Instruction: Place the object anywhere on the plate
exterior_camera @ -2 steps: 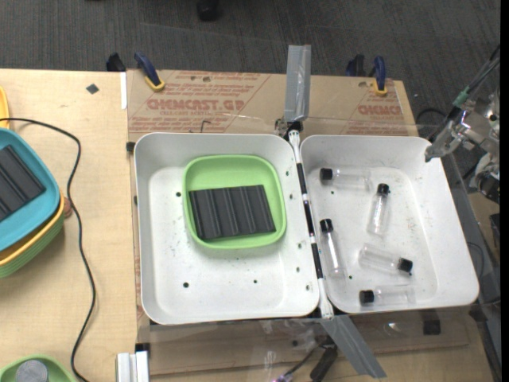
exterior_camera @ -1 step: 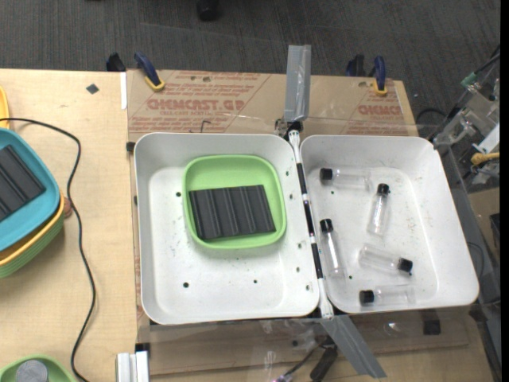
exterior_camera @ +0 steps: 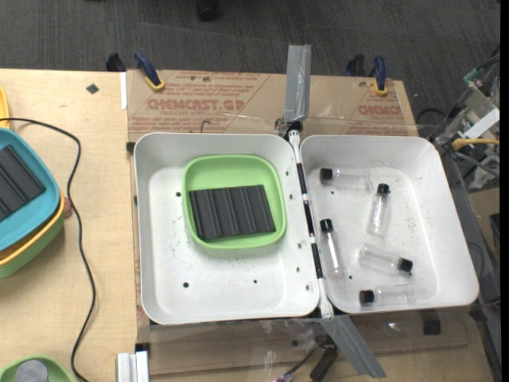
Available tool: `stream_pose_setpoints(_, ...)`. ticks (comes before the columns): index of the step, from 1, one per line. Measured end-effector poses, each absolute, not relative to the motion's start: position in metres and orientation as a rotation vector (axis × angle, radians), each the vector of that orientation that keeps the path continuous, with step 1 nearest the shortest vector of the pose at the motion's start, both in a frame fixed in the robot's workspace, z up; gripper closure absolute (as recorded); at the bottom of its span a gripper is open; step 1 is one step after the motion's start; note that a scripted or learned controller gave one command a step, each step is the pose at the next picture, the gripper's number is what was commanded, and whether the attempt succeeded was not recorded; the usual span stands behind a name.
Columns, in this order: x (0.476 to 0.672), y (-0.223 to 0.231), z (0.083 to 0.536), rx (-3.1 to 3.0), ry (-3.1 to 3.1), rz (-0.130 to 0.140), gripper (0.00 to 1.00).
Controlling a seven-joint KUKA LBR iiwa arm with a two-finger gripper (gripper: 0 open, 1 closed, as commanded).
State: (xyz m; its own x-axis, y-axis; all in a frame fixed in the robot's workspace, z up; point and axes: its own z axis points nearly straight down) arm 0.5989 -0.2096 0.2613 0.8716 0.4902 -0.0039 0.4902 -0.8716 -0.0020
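How the gripper stands, wide, narrow or holding something, I cannot tell from this view.

The things to pick from are clear tubes with black caps, all lying flat in the right bin (exterior_camera: 445, 213). One tube (exterior_camera: 343, 178) lies near the far left corner, a second (exterior_camera: 377, 210) sits toward the middle, a third (exterior_camera: 328, 247) runs along the left wall, a fourth (exterior_camera: 383, 261) lies toward the near right, and a fifth (exterior_camera: 383, 296) lies against the near edge.

The plate (exterior_camera: 196, 183) is green and rests in the far half of the left bin (exterior_camera: 159, 277), with a dark ribbed pad (exterior_camera: 231, 212) on it.

Nothing is on the plate yet, so the step is likely the pick. The middle tube looks the best choice, being clear of the walls. Close across its width and lift high over the wall where the bins meet, since it may roll.
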Motion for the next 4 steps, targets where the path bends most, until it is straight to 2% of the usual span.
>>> stream_pose_setpoints(1,0.6,-0.222,0.256,-3.111,-0.431,0.008,0.0)
stream_pose_setpoints(4,0.562,-0.222,0.262,-3.125,-0.311,0.009,0.0)
